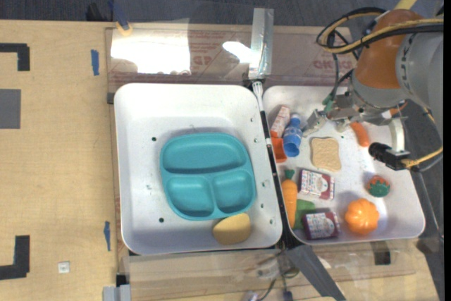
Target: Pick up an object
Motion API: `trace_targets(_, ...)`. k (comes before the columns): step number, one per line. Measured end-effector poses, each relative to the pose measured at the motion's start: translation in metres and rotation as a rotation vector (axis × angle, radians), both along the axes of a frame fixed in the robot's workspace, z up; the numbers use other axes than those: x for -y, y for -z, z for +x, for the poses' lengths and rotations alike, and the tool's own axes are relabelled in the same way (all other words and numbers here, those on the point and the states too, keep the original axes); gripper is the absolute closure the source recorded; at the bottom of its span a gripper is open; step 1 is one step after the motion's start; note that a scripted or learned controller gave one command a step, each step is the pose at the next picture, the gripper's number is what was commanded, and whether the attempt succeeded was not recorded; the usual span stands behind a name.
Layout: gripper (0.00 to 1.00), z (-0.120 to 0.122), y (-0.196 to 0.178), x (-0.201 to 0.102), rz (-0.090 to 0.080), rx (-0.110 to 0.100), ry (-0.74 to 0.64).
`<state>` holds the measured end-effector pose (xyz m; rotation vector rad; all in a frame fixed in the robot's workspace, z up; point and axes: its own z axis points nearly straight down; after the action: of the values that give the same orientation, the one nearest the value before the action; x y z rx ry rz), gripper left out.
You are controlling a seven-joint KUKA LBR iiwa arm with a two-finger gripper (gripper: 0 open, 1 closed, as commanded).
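The right bin (412,222) holds several small items. A slice of toast (325,153) lies near its middle, with a blue cup (292,139) and a small white and red bottle (280,120) to its left. A carrot (289,199), two printed pouches (315,183) (320,223), an orange (361,216) and a small red and green fruit (379,185) lie toward the front. My gripper (320,116) hangs over the bin's back part, just above and right of the blue cup and behind the toast. I see nothing held in it.
The left bin (134,151) holds a teal divided plate (206,175) and a yellow lump (232,228) at its front. A short red-orange piece (361,133) lies under the arm's wrist (380,60). Cables loop behind the right bin. A clear panel stands behind the bins.
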<state>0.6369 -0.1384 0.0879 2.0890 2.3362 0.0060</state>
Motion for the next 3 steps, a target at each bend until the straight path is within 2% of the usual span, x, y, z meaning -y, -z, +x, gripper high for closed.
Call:
trace_targets(1,0.0,-0.057,0.0,-0.018,0.002,-0.004,0.065)
trace_targets(2,0.0,-0.08,-0.103,-0.072,0.005,0.005,0.134)
trace_targets(3,0.0,-0.068,-0.066,-0.009,0.002,-0.009,0.231)
